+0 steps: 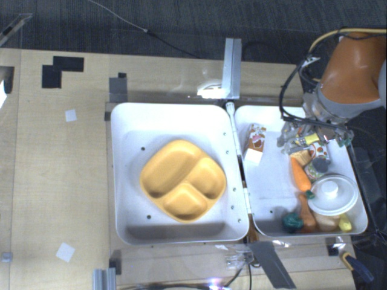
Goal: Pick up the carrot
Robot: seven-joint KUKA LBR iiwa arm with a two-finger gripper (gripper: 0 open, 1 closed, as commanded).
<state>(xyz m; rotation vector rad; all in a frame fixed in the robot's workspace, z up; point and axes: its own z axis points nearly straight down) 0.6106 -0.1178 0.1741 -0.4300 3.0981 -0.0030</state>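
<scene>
The carrot (300,175) is a short orange piece lying lengthwise in the right bin (266,192), against the left side of a white round bowl (331,193). My gripper (302,140) hangs under the orange-banded wrist at the bin's far right part, just beyond the carrot's far end and above a cluster of small items. Nothing orange shows lifted in the gripper; the carrot rests on the bin floor.
A yellow divided plate (183,179) lies in the left bin (127,138). The right bin also holds a small printed carton (256,138), a white tag (253,156), a dark green item (292,222), an orange-brown piece (308,215) and a yellow bit (344,225).
</scene>
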